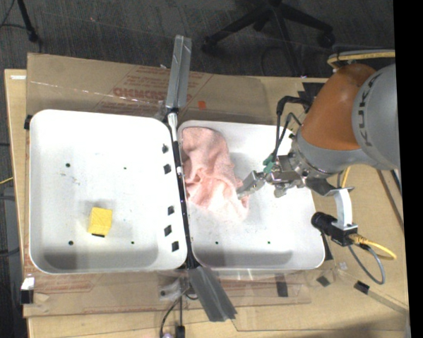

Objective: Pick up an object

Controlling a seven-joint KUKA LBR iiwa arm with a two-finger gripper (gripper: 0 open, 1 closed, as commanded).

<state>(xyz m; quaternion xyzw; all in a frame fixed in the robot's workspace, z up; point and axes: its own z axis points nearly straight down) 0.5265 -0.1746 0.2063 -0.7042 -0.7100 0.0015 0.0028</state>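
A crumpled pink cloth (206, 173) lies in the right bin (293, 238), against its left wall. My gripper (249, 184) is low over the right bin, its tip at the cloth's right edge and pointing left toward it. Nothing shows in the gripper's grasp. A small yellow block (100, 221) rests in the left bin (68, 137), near its front left.
A grey divider bar (177, 159) runs between the two bins. Both bins sit on brown cardboard (108, 82) over the bench. The arm's grey and orange body (347, 119) hangs over the right bin's right rim.
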